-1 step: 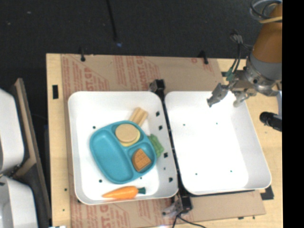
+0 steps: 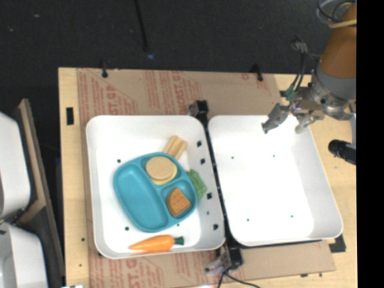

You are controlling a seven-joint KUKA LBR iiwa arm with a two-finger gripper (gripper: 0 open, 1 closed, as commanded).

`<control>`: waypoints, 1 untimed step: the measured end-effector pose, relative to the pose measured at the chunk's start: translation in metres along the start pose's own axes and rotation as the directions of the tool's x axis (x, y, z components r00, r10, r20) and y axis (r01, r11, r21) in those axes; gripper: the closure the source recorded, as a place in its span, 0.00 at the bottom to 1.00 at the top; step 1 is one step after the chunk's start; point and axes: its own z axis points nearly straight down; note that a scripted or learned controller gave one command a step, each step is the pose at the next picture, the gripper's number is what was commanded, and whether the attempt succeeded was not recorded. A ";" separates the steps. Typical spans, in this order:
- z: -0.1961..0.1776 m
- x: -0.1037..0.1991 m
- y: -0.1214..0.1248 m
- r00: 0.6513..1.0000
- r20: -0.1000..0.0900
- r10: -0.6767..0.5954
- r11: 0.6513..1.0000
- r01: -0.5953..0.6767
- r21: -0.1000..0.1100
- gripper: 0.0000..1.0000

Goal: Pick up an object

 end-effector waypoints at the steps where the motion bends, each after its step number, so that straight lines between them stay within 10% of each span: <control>1: 0.062 -0.001 -0.005 1.000 -0.001 0.000 1.000 0.000 0.005 0.00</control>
